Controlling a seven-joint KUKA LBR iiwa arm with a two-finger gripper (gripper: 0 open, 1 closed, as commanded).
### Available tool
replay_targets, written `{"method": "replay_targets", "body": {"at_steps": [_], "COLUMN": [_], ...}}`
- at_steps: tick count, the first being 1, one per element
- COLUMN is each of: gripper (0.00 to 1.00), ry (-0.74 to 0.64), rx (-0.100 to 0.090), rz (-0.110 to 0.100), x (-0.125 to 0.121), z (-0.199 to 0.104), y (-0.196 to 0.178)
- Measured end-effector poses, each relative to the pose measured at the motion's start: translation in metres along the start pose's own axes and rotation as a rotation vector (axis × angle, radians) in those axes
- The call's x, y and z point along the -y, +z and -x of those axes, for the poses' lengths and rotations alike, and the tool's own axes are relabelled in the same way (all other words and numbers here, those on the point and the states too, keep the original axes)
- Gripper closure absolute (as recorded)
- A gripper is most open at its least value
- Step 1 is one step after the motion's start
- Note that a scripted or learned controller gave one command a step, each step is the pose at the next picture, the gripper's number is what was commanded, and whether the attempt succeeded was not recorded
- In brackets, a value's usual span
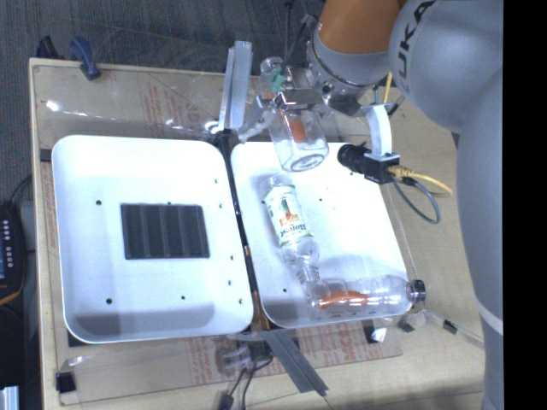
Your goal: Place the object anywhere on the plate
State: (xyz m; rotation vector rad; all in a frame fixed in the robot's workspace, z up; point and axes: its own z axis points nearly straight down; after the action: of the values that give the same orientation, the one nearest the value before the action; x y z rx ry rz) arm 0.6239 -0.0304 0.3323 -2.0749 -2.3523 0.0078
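Gripper (289, 109) around clear bottle (299, 143)

A labelled bottle (286, 218) and a clear bottle (363, 295) (lying sideways) rest in the right bin (386, 229).

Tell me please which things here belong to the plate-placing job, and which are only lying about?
Job:
- dark plate in the left bin
- clear bottle at the gripper

Lying about:
- labelled bottle in the right bin
- clear bottle on its side
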Motion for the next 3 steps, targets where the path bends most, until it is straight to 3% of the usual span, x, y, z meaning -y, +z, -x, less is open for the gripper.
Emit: {"method": "replay_targets", "body": {"at_steps": [1,2,3], "gripper": [0.0,0.0,0.0], "ry": [0.0,-0.2,-0.4], "rx": [0.0,0.0,0.001], "rz": [0.0,0.0,0.001], "x": [0.0,0.024,0.02], "z": [0.0,0.004,0.015], "y": [0.0,-0.005,0.097]}}
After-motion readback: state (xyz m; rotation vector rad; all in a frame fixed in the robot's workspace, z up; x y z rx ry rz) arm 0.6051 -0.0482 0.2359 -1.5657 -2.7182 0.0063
